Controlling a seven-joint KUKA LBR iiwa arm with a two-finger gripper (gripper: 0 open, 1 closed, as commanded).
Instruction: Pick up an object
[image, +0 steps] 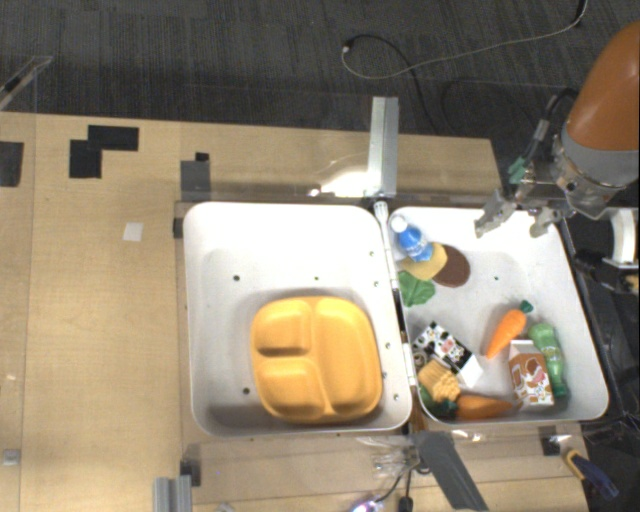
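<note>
Camera view from above: the gripper (518, 217) hangs over the right bin (585, 330) near its 1 o'clock corner, fingers spread apart with nothing between them. Well apart from it, toward 6 o'clock, a toy carrot (506, 332) lies tilted beside a green bottle (548, 355) and a small carton (530, 374). At the bin's 11 o'clock a blue-capped bottle (408, 238) touches a yellow and brown toy (441, 264); a black-and-white patterned piece (440, 346) sits around 7 o'clock. The left bin (215, 260) bears a yellow divided tray (315, 356) toward its 5 o'clock
</note>
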